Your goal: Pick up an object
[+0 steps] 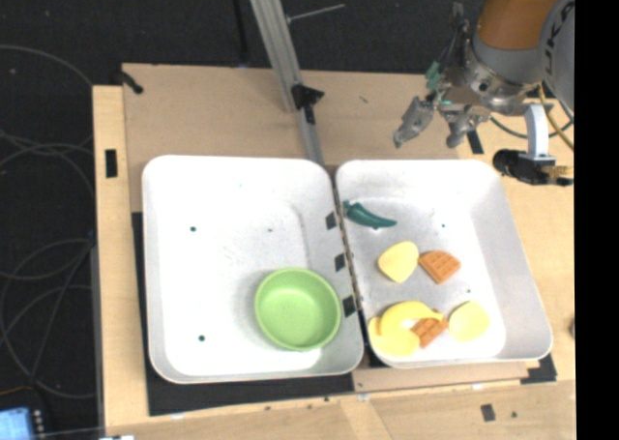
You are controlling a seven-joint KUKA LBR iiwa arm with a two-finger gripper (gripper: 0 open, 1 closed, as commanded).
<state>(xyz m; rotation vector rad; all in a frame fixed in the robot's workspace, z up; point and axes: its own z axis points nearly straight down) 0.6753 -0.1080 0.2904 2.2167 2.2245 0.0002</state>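
My gripper (432,129) hangs above the far edge of the right bin (484,196), fingers spread open with nothing between them. Below it in that bin lie a teal curved piece (368,216), a yellow rounded piece (397,261), an orange waffle-like piece (438,266), a yellow ring-shaped piece (398,327) with a small orange piece (427,331) on it, and another yellow piece (469,321). A green bowl (297,308) sits in the left bin (213,225) near its front right corner.
A slanted metal rail (280,51) runs from the top down to the gap between the bins. A black clip divider (343,259) joins the bins. Brown bench surface (213,109) lies behind the bins.
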